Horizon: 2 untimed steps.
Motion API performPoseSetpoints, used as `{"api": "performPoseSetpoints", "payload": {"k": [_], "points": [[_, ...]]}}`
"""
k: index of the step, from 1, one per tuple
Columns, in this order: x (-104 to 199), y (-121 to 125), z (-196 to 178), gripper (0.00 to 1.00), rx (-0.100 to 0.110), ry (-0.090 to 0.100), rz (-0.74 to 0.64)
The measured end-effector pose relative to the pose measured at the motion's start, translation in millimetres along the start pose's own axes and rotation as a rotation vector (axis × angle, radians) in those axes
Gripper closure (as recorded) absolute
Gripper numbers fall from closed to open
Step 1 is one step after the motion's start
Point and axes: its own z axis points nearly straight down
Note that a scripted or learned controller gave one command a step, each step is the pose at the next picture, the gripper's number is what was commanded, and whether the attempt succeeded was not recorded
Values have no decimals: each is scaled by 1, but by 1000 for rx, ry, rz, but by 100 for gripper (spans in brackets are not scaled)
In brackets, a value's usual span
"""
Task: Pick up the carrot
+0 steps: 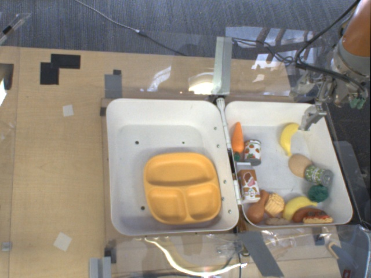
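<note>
The carrot (pixel 237 136) lies upright against the left wall of the right bin (pixel 342 172), just beside a small can (pixel 252 152), while the claw (pixel 311 116) hangs well apart over the bin's far right corner near a banana (pixel 288 138), gripping nothing, its opening impossible to tell.

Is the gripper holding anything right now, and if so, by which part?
Nothing is held. The gripper hangs over the right bin's far edge near a banana; the carrot lies untouched.
</note>
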Motion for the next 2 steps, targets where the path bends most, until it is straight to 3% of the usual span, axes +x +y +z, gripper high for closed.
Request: {"api": "performPoseSetpoints", "payload": {"k": [1, 2], "points": [[-32, 40, 139, 0, -5, 13, -28], [3, 58, 178, 0, -1, 6, -25]]}}
